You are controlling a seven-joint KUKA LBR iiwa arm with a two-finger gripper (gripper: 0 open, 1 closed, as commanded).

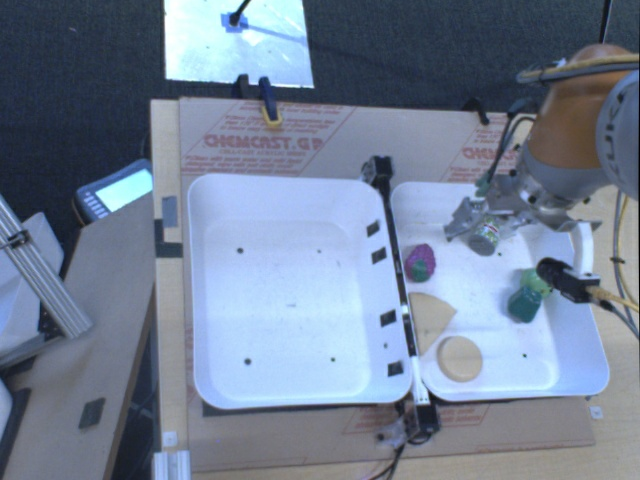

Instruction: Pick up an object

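End effector (pixel 487 230) hovers low over the right bin (pixel 575 373); I cannot tell its state. The purple-green toy (pixel 420 260) lies near the divider: it looks light, lumpy and maybe squashy, so take it across the narrow middle.

white bins (pixel 290 193): 2 | purple-green object (pixel 420 261): 1 | teal-green object (pixel 526 297): 1 | tan wedge (pixel 428 318): 1 | tan disc (pixel 460 358): 1 | small can-like object (pixel 487 236): 1
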